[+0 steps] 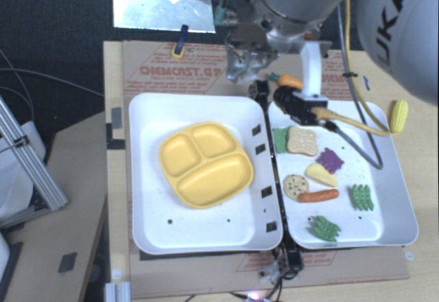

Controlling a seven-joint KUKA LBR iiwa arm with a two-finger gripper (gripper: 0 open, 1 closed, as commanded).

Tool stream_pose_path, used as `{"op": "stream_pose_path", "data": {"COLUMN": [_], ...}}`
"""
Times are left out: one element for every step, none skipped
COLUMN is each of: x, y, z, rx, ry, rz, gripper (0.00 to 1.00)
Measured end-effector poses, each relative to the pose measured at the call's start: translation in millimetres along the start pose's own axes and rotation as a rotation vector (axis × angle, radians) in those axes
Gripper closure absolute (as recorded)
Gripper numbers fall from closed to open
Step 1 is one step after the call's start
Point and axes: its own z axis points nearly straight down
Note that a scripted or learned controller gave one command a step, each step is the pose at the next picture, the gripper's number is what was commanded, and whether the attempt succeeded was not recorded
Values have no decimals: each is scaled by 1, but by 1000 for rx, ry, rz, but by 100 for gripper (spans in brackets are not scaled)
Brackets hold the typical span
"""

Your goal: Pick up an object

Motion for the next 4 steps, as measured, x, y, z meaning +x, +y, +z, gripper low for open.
{"op": "stream_pose_path", "data": {"x": [-31,-29,-28,-28], "y": [-69,-66,-65,-64], "z": [35,23,12,1], "rx": [16,8,6,4], "ry": [-3,-1,0,0], "rz": [0,-6,-11,-15], "gripper": [100,100,100,100]}}
